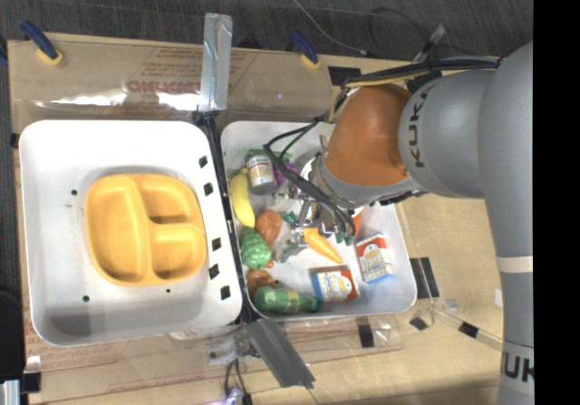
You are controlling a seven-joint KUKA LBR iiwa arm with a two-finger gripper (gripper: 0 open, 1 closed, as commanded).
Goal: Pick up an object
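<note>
The right bin (pixel 401 296) holds a heap of toy food. A yellow banana (pixel 240 200) lies along its left wall, with a small can (pixel 260 169) beside it. Below them sit an orange-brown piece (pixel 269 226), a green bumpy vegetable (pixel 256 251) and a dark green cucumber (pixel 285 301). An orange carrot (pixel 323 245) lies near the middle, with two small cartons (pixel 334 284) (pixel 373 260) to its right. My gripper (pixel 304 226) hangs low over the middle of the heap, between the orange-brown piece and the carrot. Its fingers are too cluttered to read.
The left bin (pixel 45 159) holds a yellow divided tray (pixel 145 226). A black divider (pixel 217 213) runs between the bins. The grey arm with its orange band (pixel 367 136) covers the right bin's upper right part. Cardboard and tape line the bench behind.
</note>
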